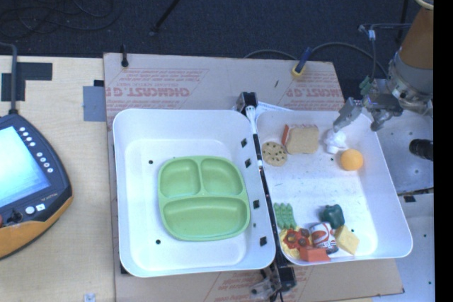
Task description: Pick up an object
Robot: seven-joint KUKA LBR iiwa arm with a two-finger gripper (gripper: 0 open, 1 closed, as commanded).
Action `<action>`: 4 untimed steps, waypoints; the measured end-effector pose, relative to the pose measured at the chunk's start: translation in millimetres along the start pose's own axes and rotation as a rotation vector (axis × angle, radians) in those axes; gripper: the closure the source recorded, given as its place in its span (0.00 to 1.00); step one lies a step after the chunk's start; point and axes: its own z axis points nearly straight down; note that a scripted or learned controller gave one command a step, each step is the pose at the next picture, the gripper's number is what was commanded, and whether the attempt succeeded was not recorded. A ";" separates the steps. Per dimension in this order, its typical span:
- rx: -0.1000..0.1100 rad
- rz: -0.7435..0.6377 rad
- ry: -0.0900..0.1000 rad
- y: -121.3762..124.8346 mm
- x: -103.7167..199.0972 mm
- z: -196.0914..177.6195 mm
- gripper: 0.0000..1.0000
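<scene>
My gripper [359, 122] hangs over the right bin's [386, 173] far right corner, open, with nothing between its fingers. Just below its left finger [345, 115] lies a small white object [333, 143], and an orange ball [351, 160] sits beside that. Farther left in the bin are a slice of toast [303, 139], a red sausage [285, 134] and a round cookie [274, 153]. At the bin's near end lie a green vegetable piece [284, 214], a dark green item [330, 214], a yellow cheese wedge [347, 241] and a red-and-yellow cluster [304, 242].
The left bin [134, 152] holds a light green divided plate [204, 196]. A raised divider [255, 173] with black clips runs between the bins. A teach pendant [28, 180] lies at the far left, and cables cross the dark floor behind.
</scene>
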 end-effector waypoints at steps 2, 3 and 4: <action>-0.012 0.007 -0.003 -125.2 19.7 155.4 0.00; -0.003 0.007 0.005 -123.7 19.2 147.4 1.00; -0.006 -0.005 0.001 -100.5 64.2 88.9 1.00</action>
